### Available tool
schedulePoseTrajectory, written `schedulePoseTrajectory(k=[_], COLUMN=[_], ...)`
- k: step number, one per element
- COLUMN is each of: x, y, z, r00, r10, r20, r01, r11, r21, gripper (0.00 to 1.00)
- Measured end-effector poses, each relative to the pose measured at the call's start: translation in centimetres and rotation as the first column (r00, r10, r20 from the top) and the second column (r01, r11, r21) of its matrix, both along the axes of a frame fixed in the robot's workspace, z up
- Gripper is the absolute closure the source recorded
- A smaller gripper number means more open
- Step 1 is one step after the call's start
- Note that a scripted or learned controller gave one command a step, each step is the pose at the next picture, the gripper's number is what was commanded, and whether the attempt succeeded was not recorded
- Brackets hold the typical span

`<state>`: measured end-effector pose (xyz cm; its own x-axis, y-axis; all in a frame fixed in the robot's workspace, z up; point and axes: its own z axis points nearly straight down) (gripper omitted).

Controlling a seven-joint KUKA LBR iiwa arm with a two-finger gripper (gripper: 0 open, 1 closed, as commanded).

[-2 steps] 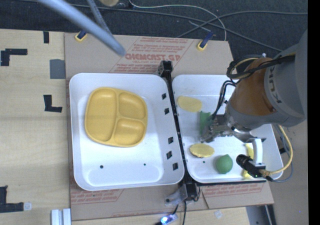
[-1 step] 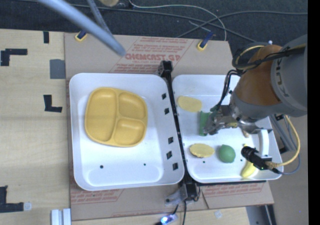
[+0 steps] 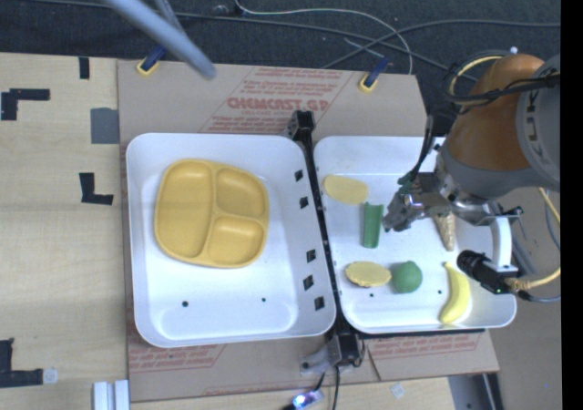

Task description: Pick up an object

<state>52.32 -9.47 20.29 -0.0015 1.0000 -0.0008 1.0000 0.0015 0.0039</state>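
The gripper (image 3: 403, 214) hangs over the middle of the right bin (image 3: 474, 317), just right of the green block (image 3: 371, 225). Whether it is open or closed I cannot tell; the metal parts blur together against the white floor, and nothing shows held in it.

The step in hand looks like the approach: the tool is low over the bin but no object is lifted. The block is the nearest candidate. It lies flat near the bin's middle, toward the left wall, its long axis running from the far edge toward the near edge, almost upright in the view. A grasp there would call for a small shift left, a closing line set across the block's short width, then a descent.

Around it: a pale yellow slice (image 3: 346, 189) lies just beyond the block toward the far-left corner; another yellow slice (image 3: 368, 274) and a green ball (image 3: 406, 276) sit side by side near the near edge; a banana (image 3: 455, 294) lies in the near-right corner, its long axis roughly far to near. The left bin (image 3: 146, 308) holds a yellow tray (image 3: 212, 212).
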Motion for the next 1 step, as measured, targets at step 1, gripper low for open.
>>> schedulePoseTrajectory(k=[1], x=[2.22], y=[5.40], z=[1.29], r00=[1.000], r10=[0.005], r20=[-0.003], r01=[-0.005], r11=[1.000], r21=[0.002], gripper=[1.00])
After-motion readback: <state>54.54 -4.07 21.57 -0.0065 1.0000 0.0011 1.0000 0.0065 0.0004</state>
